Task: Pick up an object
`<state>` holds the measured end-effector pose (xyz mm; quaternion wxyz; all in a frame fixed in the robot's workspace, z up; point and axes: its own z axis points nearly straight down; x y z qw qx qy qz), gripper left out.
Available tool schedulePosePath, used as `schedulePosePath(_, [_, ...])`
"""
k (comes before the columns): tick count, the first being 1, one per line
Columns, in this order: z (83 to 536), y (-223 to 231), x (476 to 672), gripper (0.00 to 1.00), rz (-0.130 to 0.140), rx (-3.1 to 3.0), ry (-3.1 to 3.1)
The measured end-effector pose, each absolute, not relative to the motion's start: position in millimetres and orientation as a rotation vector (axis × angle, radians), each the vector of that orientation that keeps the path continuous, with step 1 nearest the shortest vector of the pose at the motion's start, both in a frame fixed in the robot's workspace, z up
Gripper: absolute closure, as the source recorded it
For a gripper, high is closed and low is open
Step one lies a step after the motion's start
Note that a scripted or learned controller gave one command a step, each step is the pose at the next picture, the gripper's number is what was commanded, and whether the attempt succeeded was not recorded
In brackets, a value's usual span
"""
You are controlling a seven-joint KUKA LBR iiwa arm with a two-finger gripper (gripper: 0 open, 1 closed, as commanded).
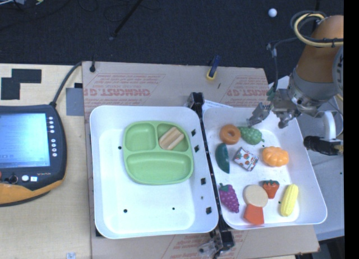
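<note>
The right bin (314, 196) holds several toy foods: an orange donut (229, 134), a green vegetable (251, 135), a dark green pepper (222, 157), a small carton (245, 159), an orange pumpkin (275, 156), a strawberry (270, 188), a corn cob (289, 199), purple grapes (229, 197), a beige disc (256, 195) and an orange block (254, 215). My gripper (271, 118) hangs over the bin's far edge, just up and right of the green vegetable. It is open, with nothing between its fingers.
The left bin (112, 207) holds a green divided plate (158, 162) with a tan bread piece (171, 138) in one compartment. A teach pendant (28, 146) lies at the far left. A black divider (205, 162) separates the bins.
</note>
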<state>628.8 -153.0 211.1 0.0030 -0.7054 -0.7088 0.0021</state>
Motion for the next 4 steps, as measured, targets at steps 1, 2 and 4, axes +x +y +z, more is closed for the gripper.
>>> schedulePosePath(1, [148.6,-145.3,632.4,0.0,0.006,-2.209,-2.225])
schedulePosePath(2, [88.9,-143.0,622.7,0.0,0.007,-2.213,-2.219])
schedulePosePath(4, [97.8,-144.3,621.9,1.0,0.005,-2.221,-2.214])
